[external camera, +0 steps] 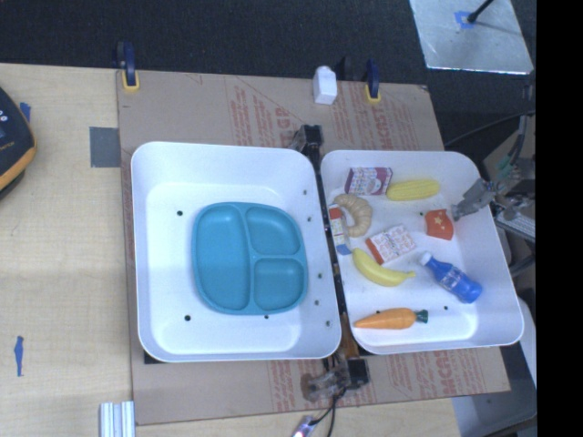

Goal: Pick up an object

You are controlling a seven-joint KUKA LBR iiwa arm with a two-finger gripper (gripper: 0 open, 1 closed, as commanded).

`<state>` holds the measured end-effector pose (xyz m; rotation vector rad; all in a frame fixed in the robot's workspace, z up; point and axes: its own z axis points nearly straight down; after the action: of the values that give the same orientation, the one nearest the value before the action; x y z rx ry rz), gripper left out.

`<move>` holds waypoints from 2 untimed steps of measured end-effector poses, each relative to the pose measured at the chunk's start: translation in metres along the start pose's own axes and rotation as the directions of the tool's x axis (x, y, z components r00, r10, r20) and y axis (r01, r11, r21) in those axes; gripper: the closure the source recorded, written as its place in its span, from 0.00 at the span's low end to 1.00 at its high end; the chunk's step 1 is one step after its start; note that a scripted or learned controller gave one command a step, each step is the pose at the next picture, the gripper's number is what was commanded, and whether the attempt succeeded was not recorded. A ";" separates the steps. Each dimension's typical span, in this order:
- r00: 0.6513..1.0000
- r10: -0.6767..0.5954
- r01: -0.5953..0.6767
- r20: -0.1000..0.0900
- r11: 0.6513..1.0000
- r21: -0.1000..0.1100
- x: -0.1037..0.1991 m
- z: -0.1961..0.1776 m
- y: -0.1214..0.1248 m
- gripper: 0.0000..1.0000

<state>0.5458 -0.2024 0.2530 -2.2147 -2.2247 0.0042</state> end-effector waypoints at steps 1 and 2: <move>1.000 -0.002 0.002 -0.001 1.000 0.005 -0.009 0.149 0.045 0.00; 1.000 -0.001 0.001 0.000 1.000 0.001 -0.010 0.156 -0.013 0.00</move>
<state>0.5326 -0.2120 0.0973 -2.2130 -2.2251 0.0053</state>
